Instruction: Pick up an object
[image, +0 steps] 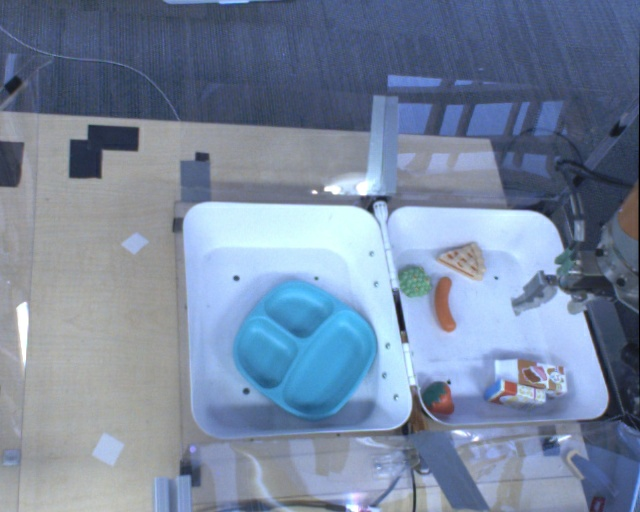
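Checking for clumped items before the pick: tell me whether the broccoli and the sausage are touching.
Apart. The camera view shows a strip of white bin floor between the broccoli and the sausage beside it.

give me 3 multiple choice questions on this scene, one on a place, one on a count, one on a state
1. Where is the blue plate?
A. left bin
B. right bin
C. on the bench outside the bins

2. How many items lie in the right bin?
A. two
B. five
C. eight

3. What is the gripper doing?
A. gripping the sausage
B. pressing on the plate
C. sitting over the right bin with nothing between its fingers

Answers:
1. A: the plate lies in the left bin.
2. B: pizza slice, broccoli, sausage, strawberry, box.
3. C: it is apart from every item.
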